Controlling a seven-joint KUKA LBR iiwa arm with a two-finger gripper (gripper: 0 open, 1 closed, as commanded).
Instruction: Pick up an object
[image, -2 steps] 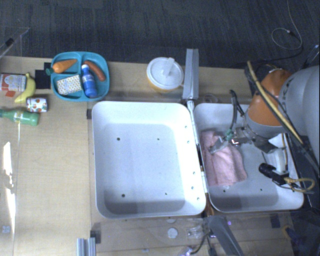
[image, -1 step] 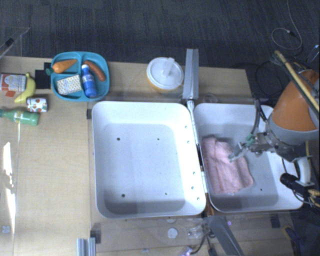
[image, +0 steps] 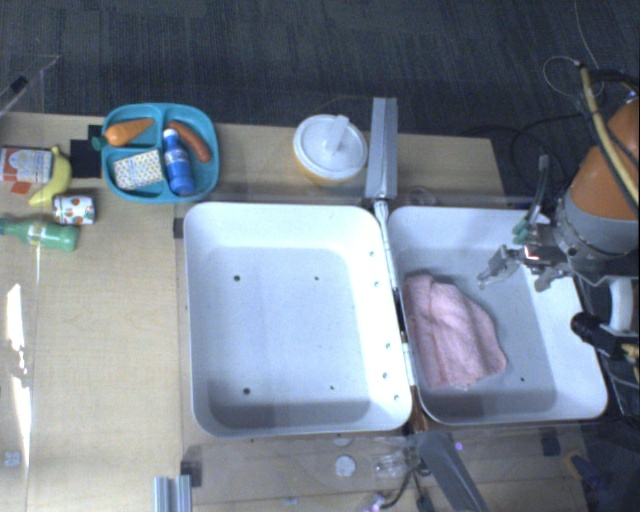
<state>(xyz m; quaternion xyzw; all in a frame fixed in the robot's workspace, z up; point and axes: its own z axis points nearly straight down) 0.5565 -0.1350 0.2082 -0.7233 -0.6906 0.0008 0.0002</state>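
A folded pink cloth (image: 452, 331) lies in the right bin (image: 560, 390), against its left wall. The gripper (image: 518, 266) hangs over the same bin's upper right part, up and to the right of the cloth and apart from it. Its two fingers spread apart, one finger (image: 493, 270) reaching left and the other pointing down near the arm, with nothing between them. The grey arm with its orange band (image: 605, 185) comes in from the right edge.
The left bin (image: 200, 330) sits beside the right one, with a metal divider post (image: 380, 150) above their joint. Behind the bins stand a white lidded cup (image: 330, 147) and a blue tray of toy food (image: 160, 150). Small toys lie at the far left.
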